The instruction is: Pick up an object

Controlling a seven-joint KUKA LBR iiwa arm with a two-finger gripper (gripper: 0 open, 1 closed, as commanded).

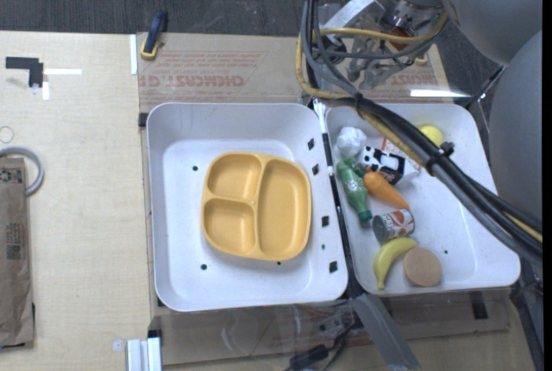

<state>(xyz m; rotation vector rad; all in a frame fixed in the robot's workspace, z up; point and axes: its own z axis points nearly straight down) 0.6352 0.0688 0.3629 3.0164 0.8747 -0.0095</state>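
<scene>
The right bin (483, 274) holds several small objects: a white crumpled piece (351, 139), a green bottle (354, 188), an orange carrot (385, 190), a black-and-white item (382, 160), a yellow lemon (430, 135), a tin can (394, 225), a banana (390, 259) and a tan round disc (423, 267). My gripper (392, 20) hangs under the orange wrist band, high above the far edge of the right bin and apart from all of them. Black cables cross the bin from it.
In the left bin (172, 274) lies a yellow three-part plate (257, 205). A cardboard sheet (224, 72) lies behind the bins, with a blue-and-yellow tool (154, 34) at its far left corner. The arm's grey body (517, 102) covers the right side.
</scene>
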